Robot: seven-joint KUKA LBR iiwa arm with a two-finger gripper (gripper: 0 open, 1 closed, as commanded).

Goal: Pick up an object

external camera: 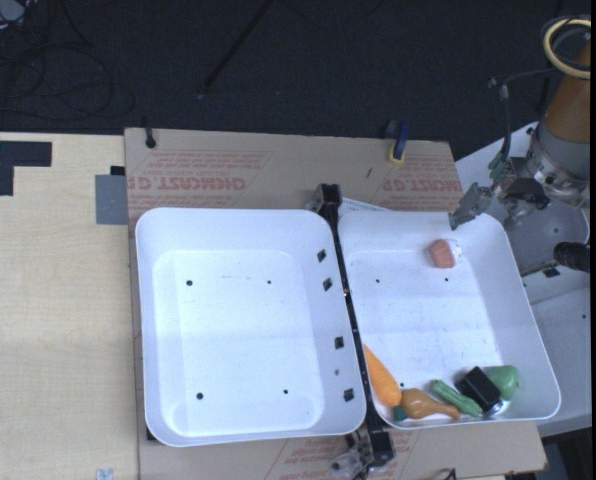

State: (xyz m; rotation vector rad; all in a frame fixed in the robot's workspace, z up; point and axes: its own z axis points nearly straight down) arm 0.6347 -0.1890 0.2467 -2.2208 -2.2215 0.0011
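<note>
The right bin (498, 298) holds a small pink block (441, 254) near its far edge. In its near corner lies a cluster: an orange carrot-like piece (380, 373), a tan piece (423, 403), a long green piece (456, 399), a black block (478, 388) and a round green piece (503, 377). My gripper (475, 205) hangs over the right bin's far right corner, to the right of and a little beyond the pink block, apart from it. Nothing shows in it.
The left bin (158, 268) sits beside the right one, with black clips (330, 268) along the shared rim. Both rest on a cardboard sheet (238, 168) on the wooden bench (48, 298). A blue clamp (398, 140) stands at the cardboard's far edge.
</note>
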